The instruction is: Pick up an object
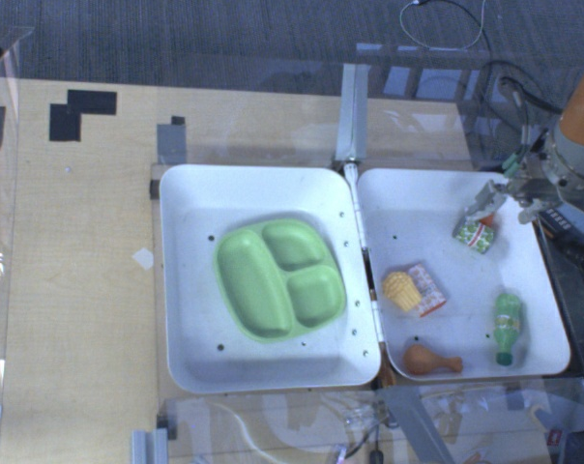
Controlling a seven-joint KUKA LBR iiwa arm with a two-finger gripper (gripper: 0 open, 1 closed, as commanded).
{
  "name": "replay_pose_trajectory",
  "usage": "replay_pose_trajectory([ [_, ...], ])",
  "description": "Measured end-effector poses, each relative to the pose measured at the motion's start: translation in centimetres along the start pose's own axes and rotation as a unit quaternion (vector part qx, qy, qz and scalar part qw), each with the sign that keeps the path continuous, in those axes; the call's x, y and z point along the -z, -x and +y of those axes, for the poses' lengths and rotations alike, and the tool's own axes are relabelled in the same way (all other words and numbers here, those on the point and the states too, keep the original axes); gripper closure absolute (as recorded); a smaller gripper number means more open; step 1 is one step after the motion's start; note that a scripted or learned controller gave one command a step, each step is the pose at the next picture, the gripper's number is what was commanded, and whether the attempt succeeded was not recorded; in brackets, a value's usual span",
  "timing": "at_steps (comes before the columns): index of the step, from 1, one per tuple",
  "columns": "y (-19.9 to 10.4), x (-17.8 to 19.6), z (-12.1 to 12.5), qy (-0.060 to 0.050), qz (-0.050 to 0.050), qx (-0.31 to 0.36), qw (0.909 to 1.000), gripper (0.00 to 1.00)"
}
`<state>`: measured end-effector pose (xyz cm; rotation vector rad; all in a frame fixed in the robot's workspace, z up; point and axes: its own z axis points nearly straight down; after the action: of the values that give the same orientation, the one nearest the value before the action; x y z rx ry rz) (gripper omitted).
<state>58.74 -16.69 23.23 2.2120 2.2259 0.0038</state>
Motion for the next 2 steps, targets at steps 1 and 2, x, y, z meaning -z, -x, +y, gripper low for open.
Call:
replay_pose_trajectory([
  [1,-4.8,-12.7,-3.8,0.008,-0.001,-0.031,0.9995,0.00],
  [2,-7.4,-13.5,-6.1,0.017,-0.003,0.014,0.9998,0.00],
])
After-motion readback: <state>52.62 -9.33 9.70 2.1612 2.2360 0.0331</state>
